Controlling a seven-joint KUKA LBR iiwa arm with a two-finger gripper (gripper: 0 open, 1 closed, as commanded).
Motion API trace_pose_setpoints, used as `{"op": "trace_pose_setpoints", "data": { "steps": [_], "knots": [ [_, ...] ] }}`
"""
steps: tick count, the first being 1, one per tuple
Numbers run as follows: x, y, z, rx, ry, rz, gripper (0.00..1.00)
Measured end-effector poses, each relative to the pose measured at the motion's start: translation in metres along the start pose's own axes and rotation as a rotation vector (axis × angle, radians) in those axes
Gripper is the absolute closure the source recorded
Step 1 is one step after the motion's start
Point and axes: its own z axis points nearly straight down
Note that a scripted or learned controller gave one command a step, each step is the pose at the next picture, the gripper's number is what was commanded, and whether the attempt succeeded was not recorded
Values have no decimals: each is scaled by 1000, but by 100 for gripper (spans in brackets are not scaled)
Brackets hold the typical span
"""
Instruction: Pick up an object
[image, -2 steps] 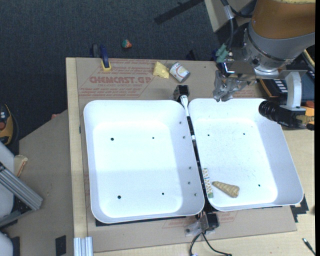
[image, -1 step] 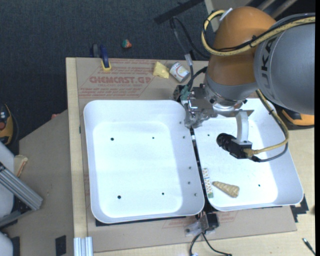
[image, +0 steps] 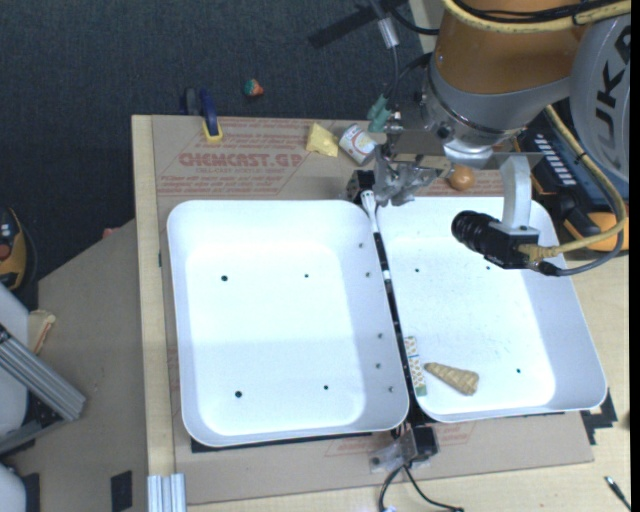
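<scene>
Only ridged tan cone (image: 452, 377) in smooth bin (image: 560, 330)

One tan, ridged cone (image: 452, 377) is seen lying on its side in the right bin (image: 560, 330), near the front left corner, tip pointed left, close beside the dividing wall.

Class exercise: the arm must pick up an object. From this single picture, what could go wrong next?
1. The gripper sits over the far rim where the two bins meet, so a descent could strike the rim.
2. The cone-shaped object lies far from it, in the right bin, beside the near wall, which could block a finger.
</scene>
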Motion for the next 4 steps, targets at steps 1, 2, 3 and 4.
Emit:
{"op": "trace_pose_setpoints", "data": {
  "steps": [1,2,3,4],
  "knots": [
    [54,29,117,26,-4,0,100],
    [118,1,165,22,-4,0,100],
    [128,-33,84,7,1,2,100],
    [127,-46,-3,3,2,4,100]
  ]
}}
